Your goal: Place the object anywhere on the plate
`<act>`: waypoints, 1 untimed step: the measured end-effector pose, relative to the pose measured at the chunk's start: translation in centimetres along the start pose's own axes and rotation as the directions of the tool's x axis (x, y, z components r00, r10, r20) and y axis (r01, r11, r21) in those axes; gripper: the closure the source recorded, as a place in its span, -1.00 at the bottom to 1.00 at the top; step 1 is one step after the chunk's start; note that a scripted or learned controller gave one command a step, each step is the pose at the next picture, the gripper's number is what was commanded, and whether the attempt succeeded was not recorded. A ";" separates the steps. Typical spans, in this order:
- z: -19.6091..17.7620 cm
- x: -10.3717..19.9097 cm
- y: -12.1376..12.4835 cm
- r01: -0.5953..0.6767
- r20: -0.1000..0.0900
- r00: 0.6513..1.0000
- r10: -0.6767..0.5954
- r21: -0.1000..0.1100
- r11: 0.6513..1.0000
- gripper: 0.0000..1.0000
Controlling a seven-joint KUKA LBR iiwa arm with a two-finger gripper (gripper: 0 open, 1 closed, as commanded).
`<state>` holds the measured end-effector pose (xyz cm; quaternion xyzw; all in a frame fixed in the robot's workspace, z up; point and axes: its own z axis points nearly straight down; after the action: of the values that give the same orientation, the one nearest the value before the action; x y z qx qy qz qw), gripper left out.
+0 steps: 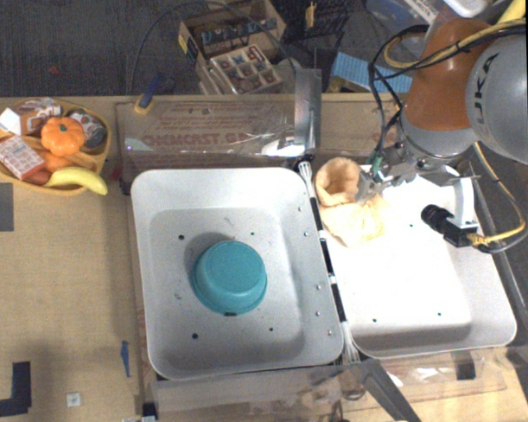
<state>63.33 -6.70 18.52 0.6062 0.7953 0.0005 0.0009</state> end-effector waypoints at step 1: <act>-4.0 -0.2 0.0 -0.001 0.001 1.000 0.001 -0.001 1.000 1.00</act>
<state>63.40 -6.86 22.53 0.6067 0.7949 0.0004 0.0014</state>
